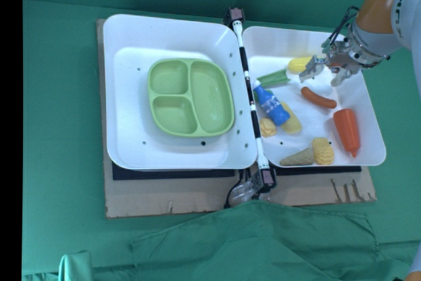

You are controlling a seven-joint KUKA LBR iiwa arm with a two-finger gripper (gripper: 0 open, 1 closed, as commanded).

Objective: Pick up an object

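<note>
Gripper (323, 71): spread, nothing pinched.
Sausage (318, 98): lain just below the gripper, long axis slanting down-right.
Corn cob (300, 64): beside it, leftward.

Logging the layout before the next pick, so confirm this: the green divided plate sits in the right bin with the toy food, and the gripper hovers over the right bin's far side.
Wrong on one count. The camera view shows the green divided plate alone in the left bin, apart from the toy food. The rest stands: the gripper hovers over the right bin's far side.
</note>
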